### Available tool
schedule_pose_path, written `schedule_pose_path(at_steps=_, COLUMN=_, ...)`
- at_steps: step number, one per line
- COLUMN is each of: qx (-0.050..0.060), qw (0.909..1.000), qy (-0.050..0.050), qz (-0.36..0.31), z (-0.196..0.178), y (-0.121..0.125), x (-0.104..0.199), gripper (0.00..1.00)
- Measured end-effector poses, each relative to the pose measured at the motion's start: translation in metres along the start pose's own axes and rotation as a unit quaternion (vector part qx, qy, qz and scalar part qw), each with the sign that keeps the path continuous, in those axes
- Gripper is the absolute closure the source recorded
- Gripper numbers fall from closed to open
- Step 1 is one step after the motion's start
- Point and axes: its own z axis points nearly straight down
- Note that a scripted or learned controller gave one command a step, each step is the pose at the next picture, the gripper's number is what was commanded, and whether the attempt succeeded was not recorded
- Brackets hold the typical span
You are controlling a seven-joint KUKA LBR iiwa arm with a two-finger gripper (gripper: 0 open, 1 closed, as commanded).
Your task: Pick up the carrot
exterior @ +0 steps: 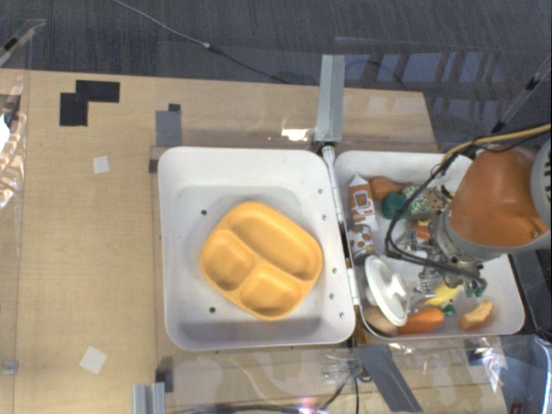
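Observation:
The carrot (423,320), a bright orange tapered piece, lies near the front wall of the right bin (516,317), between a white bowl and a small tan item. My gripper (431,288) hangs just above and behind the carrot, low among the clutter, under the arm's orange band (492,201). Cables and the wrist hide most of the gripper, and I cannot make out whether anything is in its grasp.
The left bin (185,231) holds a yellow divided plate (260,259). The right bin also has a white bowl (385,290), a printed carton (360,216), a brownish-orange item (384,185) beside a green piece (396,203), a yellow piece (446,294) and a tan chunk (477,314).

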Motion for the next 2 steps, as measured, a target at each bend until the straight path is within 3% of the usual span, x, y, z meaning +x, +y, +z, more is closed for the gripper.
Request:
schedule_pose_path(at_steps=1, qx=-0.006, qw=0.9845, qy=0.004, qz=-0.175, z=0.0039, y=-0.0049, x=-0.0441, gripper=0.0)
schedule_pose_path(at_steps=2, qx=-0.006, qw=0.9844, qy=0.004, qz=-0.176, z=0.0039, y=-0.0049, x=-0.0441, gripper=0.0)
